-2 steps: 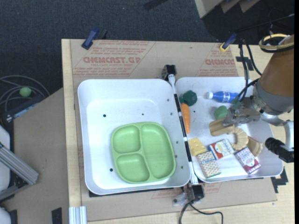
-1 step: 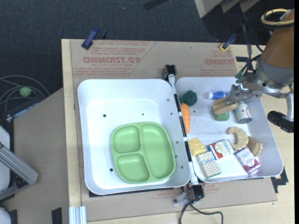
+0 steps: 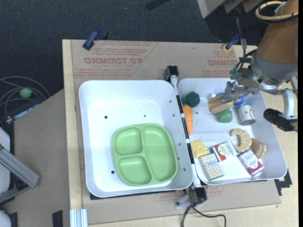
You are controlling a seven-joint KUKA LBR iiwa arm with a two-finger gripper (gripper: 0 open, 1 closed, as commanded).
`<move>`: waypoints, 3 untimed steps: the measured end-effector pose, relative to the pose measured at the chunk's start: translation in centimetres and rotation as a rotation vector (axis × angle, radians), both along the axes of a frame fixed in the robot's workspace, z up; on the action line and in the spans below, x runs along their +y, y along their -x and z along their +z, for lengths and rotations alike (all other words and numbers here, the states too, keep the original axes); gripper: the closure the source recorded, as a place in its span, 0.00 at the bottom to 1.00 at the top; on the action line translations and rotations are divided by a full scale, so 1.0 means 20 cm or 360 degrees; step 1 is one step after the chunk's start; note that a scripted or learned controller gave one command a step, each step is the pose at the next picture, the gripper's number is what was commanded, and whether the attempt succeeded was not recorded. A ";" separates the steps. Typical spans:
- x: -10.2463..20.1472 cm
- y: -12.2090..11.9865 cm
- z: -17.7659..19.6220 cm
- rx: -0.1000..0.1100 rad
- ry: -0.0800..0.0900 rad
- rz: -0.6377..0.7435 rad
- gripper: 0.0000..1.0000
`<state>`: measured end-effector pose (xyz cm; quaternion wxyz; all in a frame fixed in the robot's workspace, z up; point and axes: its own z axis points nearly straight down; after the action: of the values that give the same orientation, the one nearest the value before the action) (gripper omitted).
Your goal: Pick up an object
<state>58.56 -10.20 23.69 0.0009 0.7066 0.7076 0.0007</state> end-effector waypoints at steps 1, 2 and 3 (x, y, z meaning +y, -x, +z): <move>0.00 0.00 0.00 0.0001 0.0001 -0.0001 0.00; 0.12 -0.23 -0.27 0.0003 0.0000 -0.0001 0.00; -0.12 -0.21 -0.76 0.0005 0.0000 -0.0003 0.00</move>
<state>62.78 -12.50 8.56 -0.0001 0.7073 0.7069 -0.0003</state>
